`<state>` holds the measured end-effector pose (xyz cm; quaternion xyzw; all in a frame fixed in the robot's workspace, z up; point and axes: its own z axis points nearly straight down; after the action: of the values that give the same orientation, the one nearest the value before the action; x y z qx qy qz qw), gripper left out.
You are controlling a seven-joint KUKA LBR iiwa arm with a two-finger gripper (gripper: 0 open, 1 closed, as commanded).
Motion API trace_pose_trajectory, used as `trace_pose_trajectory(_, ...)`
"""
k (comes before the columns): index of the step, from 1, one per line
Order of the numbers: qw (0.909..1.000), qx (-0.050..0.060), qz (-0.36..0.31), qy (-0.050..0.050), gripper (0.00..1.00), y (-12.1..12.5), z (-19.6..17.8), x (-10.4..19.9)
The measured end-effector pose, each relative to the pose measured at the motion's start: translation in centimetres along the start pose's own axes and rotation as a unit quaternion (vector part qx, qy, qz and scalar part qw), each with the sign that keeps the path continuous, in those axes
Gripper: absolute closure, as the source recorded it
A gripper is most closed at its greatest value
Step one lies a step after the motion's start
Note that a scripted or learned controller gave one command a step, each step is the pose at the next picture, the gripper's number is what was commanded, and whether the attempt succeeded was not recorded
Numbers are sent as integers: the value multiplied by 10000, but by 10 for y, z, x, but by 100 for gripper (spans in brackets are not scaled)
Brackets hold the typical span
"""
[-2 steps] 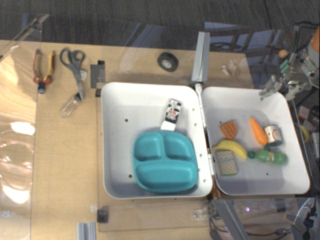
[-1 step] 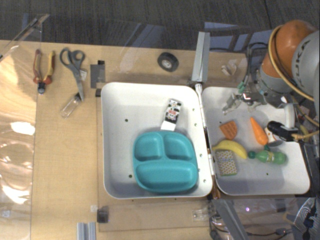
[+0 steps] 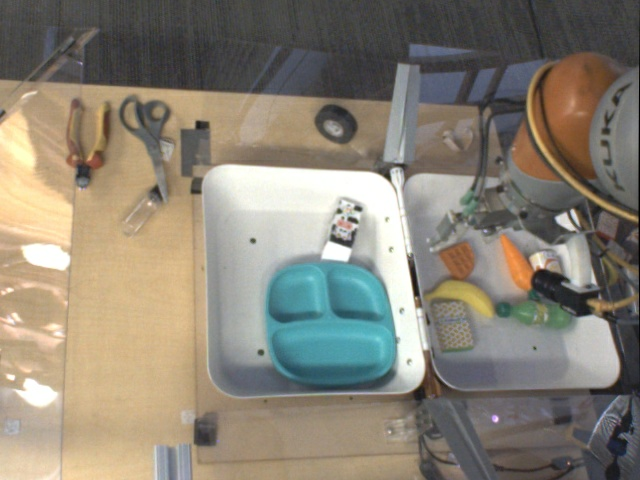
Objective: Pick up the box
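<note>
Two white bins on the counter (image 3: 120, 298). Left bin (image 3: 240, 268): one box (image 3: 344, 228), one teal divided tray (image 3: 330, 323). Right bin (image 3: 600, 363): one banana (image 3: 462, 295), one carrot (image 3: 515, 261), one green bottle (image 3: 538, 314), one orange waffle-like piece (image 3: 458, 260), one sponge (image 3: 452, 325).

Box lies flat near the left bin's right wall, just above the tray; long axis near-vertical in view, top end tilted slightly right.

End effector (image 3: 478, 218) over the right bin's upper part; opening cannot be told, nothing seen held.
</note>
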<state>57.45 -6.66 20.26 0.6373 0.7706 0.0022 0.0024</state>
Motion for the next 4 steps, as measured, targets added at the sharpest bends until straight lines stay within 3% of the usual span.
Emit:
trace_pose_trajectory(1,9974,8,-722,1,0,-80,81,-27)
trace_pose_trajectory(2,9977,-65,-675,-42,0,-84,111,-10)
trace_pose_trajectory(4,9977,-65,-675,-42,0,-84,111,-10)
